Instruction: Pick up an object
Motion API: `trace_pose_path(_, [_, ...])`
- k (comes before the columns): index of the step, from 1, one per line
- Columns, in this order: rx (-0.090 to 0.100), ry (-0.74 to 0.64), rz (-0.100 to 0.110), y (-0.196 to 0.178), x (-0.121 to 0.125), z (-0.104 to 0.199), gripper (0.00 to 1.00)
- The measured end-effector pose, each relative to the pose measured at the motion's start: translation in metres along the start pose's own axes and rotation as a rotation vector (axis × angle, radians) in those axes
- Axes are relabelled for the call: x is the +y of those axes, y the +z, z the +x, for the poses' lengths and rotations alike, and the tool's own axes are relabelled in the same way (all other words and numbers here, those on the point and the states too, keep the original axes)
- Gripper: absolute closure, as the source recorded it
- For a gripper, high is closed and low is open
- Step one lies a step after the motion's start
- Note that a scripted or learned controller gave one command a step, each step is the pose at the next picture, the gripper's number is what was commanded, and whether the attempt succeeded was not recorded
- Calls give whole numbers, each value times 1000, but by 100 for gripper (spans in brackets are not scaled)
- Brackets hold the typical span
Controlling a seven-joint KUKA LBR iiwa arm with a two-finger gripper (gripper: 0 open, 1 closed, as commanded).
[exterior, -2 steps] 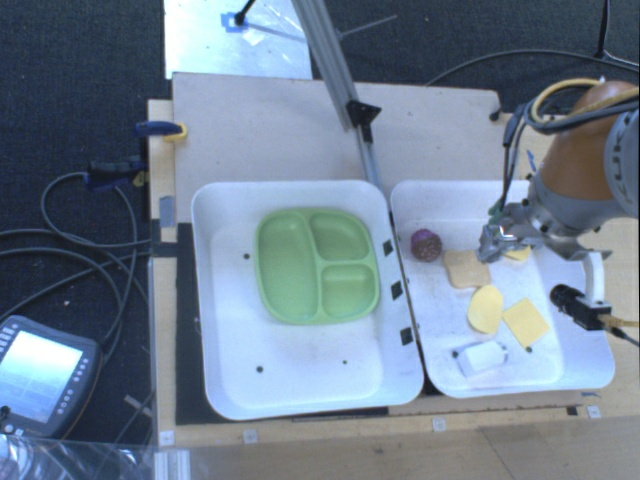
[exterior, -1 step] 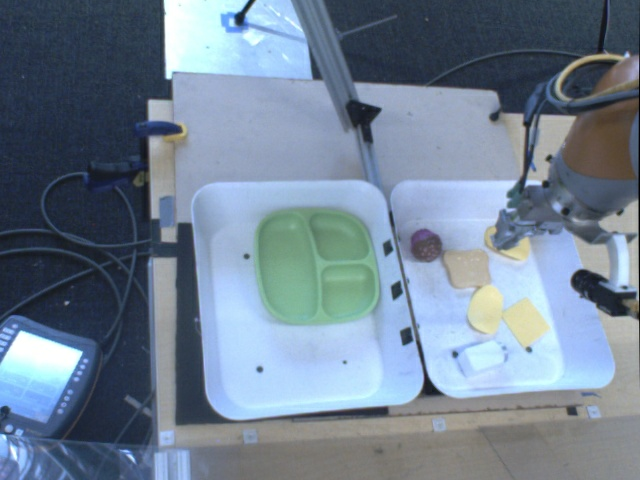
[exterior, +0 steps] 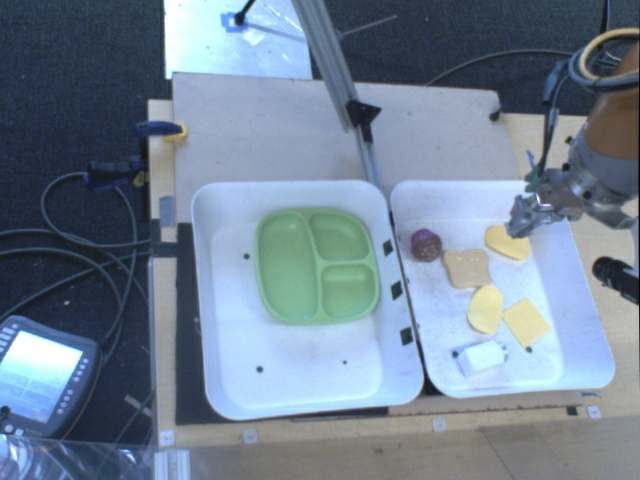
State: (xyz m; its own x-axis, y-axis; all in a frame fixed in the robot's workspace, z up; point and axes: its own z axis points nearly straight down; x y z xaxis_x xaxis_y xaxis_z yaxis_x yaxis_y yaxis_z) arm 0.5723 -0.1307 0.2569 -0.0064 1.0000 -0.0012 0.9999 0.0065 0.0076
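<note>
My gripper (exterior: pixel 522 222) hangs at the far right of the right bin (exterior: pixel 570 268), just above a yellow rounded piece (exterior: pixel 508 244). Nothing shows between the fingertips. In the same bin lie a dark purple ball (exterior: pixel 427 245), a tan toast slice (exterior: pixel 466 267), a yellow oval chip (exterior: pixel 485 309), a yellow square slice (exterior: pixel 525 321) and a small white block (exterior: pixel 481 357).
The left bin (exterior: pixel 230 368) holds a green divided tray (exterior: pixel 318 266). A metal pole (exterior: pixel 330 48) slants down to the gap between the bins. Cables and a teach pendant (exterior: pixel 40 368) lie off the bench at left.
</note>
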Motion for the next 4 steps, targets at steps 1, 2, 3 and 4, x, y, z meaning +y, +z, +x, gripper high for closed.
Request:
trace_pose_path(1, [4,-6,5,-6,-5,56,100])
trace_pose_path(2, [4,-6,7,-1,-13,115,100])
trace_pose_path(3, [3,-4,6,-2,-7,162,100])
trace_pose_path(4, [4,-6,6,4,-1,224,100])
